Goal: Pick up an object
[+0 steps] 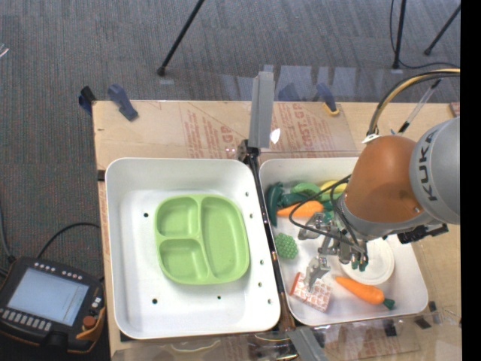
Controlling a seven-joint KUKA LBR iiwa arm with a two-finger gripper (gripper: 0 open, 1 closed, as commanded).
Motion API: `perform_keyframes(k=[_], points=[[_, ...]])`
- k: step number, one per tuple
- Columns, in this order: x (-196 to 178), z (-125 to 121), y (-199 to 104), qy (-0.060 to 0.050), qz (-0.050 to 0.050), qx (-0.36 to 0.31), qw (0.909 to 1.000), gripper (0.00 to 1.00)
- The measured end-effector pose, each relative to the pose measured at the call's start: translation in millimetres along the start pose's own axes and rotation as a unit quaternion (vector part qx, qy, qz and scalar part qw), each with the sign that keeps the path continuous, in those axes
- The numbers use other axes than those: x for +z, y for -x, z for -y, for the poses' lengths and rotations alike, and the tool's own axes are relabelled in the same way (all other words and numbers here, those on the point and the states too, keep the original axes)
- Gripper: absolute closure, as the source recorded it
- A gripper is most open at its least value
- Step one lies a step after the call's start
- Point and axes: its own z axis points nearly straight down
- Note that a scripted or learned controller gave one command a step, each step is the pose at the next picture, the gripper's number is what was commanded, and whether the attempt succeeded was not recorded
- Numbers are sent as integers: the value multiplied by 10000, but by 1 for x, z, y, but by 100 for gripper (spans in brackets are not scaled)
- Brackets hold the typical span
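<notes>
- Hand (319,271) hangs low inside right bin (418,292); finger state cannot be told.
- Carrot (362,290) lies just right of hand.
- Red-white packet (310,292) sits directly below hand.
- Green ball (286,245) rests up-left.

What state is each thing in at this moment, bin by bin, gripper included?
Green divided plate: flat in the left bin, compartments bare.
Carrot: lying on its side in the right bin, free of the gripper.
Red-and-white packet: flat, just below the gripper.
Green spiky ball: resting near the right bin's left wall.
Gripper: low over the packet, nothing visibly between its fingers.
</notes>
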Motion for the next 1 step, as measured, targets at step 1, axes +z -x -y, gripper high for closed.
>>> perform_keyframes(k=[1], points=[[-34, 3, 97, -1, -13, 81, 10000, 0]])
